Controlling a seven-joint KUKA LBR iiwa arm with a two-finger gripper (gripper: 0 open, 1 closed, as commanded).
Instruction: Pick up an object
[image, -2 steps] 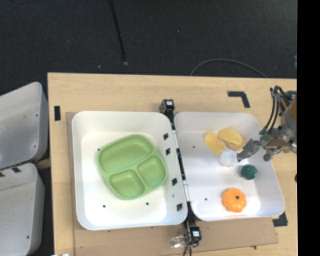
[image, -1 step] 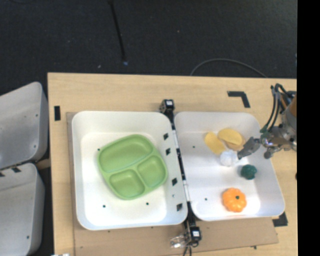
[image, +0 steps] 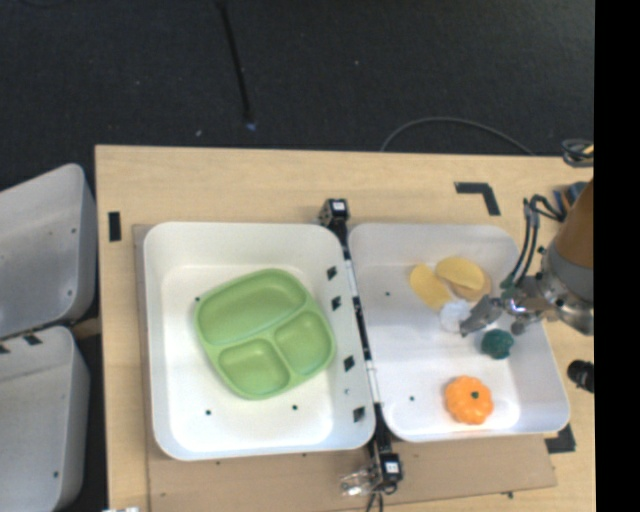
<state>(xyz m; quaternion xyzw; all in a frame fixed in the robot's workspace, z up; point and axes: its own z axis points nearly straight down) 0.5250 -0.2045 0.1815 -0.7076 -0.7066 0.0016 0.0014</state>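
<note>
The right bin (image: 400, 250) holds a small orange pumpkin (image: 468, 399) near its front edge. Two pale yellow pieces (image: 447, 279) lie toward the back, with a white lump (image: 455, 317) just in front of them. A teal round object (image: 496, 344) sits close to the right wall. My gripper (image: 498, 312) reaches in from the right and hovers low, just above and behind the teal object and beside the white lump. Nothing shows between its fingers.
The left bin (image: 170, 250) carries a green divided plate (image: 264, 332) with three compartments. A black divider with clips (image: 352, 330) runs between the bins. Cables (image: 535, 225) hang by the arm at the right. White panels (image: 40, 250) stand off the bench's left side.
</note>
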